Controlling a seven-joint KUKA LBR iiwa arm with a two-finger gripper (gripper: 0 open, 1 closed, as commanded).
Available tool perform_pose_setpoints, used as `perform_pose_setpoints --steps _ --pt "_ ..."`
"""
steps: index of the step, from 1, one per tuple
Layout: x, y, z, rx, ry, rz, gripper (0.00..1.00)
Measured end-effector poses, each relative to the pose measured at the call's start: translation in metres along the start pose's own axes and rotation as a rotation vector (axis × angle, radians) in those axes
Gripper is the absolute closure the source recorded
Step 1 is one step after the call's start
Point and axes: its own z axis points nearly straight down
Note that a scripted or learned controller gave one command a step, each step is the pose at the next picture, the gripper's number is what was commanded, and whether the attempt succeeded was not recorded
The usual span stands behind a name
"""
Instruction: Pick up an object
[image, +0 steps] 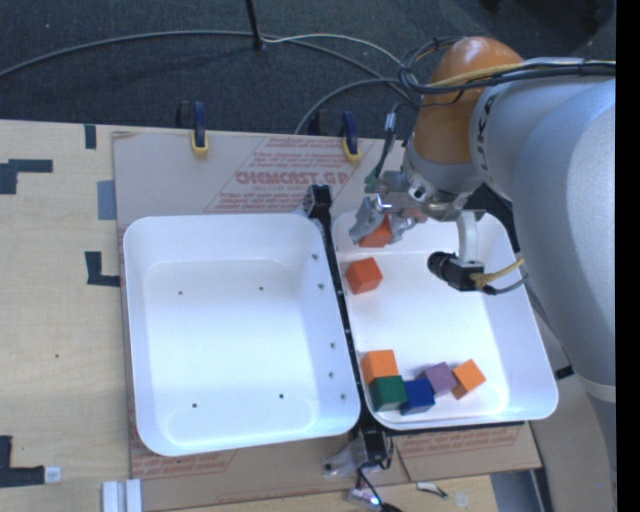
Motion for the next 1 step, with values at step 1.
perform_pose_setpoints --steps 1 --pt "0.0856 0.0252 -0.0386 0.005 0.001 -0.002 1.00"
